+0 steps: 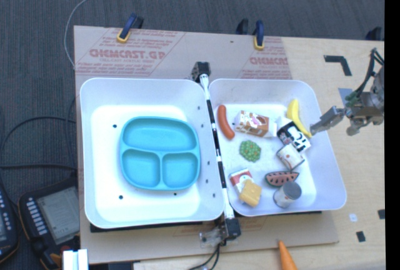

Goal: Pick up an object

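Note:
The right bin [325, 156] holds several small toy foods. Among them are a yellow banana [295, 116], a red sausage [225, 122], a green leafy ball [250, 150], a watermelon slice [281, 177], a grey can [287, 194] and a yellow block [251, 194]. My gripper [332, 128] hangs over the bin's right rim, just right of the banana and a black-and-white pack [292, 135]. Its two fingers are spread open with nothing between them.
The left bin [100, 106] carries a blue divided tray [160, 153]. A brown snack pack [252, 123], a small box [290, 155] and a red-and-white pack [239, 177] also lie in the right bin. Clamps [257, 34] sit at the board's far edge.

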`<state>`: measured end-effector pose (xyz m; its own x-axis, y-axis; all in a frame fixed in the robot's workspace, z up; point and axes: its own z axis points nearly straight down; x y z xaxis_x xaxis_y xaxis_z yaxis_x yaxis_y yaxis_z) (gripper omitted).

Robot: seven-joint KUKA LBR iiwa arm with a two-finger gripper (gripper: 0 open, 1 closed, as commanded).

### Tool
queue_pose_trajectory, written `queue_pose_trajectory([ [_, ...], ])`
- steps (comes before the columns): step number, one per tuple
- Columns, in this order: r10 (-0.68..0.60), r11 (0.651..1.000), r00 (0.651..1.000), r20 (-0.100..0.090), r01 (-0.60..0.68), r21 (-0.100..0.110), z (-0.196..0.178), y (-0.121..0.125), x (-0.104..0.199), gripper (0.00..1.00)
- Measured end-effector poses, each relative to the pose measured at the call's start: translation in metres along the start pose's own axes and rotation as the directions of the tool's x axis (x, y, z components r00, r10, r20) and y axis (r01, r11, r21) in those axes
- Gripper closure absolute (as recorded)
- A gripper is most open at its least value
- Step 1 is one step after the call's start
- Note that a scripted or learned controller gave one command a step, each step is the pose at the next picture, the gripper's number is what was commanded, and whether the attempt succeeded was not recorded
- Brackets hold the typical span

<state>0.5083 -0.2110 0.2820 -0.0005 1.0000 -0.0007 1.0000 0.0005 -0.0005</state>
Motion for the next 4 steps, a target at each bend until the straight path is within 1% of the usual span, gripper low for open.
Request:
queue_pose_trajectory([
  [1,-0.001,1.000,1.000,-0.006,0.001,0.005,0.148,-0.013,-0.010,0.00],
  [2,0.002,1.000,1.000,0.004,-0.002,-0.007,0.194,-0.023,0.021,0.00],
  [3,0.002,1.000,1.000,0.004,-0.002,-0.011,0.183,-0.021,0.021,1.00],
  [4,-0.001,1.000,1.000,-0.001,0.001,-0.001,0.109,0.016,0.100,1.00],
])
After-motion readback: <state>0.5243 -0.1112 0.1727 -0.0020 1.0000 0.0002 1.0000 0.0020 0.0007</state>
